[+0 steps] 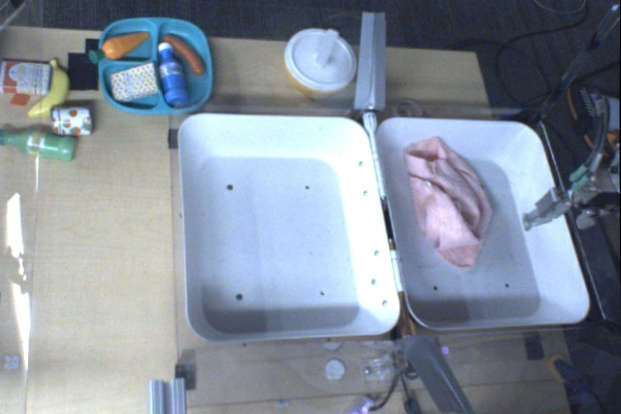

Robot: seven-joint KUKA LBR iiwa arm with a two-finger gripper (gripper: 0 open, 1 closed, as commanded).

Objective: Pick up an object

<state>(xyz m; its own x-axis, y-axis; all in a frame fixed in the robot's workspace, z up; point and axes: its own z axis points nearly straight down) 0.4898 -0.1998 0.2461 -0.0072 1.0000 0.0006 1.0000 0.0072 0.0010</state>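
Gripper (539, 213) sits at right bin's (543, 155) right rim, mostly cut off by the frame edge; cannot tell the state of its fingers. Wooden table (97, 247), dark carpet beyond. Pink cloth (448, 199) lies crumpled in right bin, left of centre, apart from the gripper. Left bin (194, 228) adjoins. Blue divided tray (199, 48) with toy food, white lidded cup (320, 61) behind.
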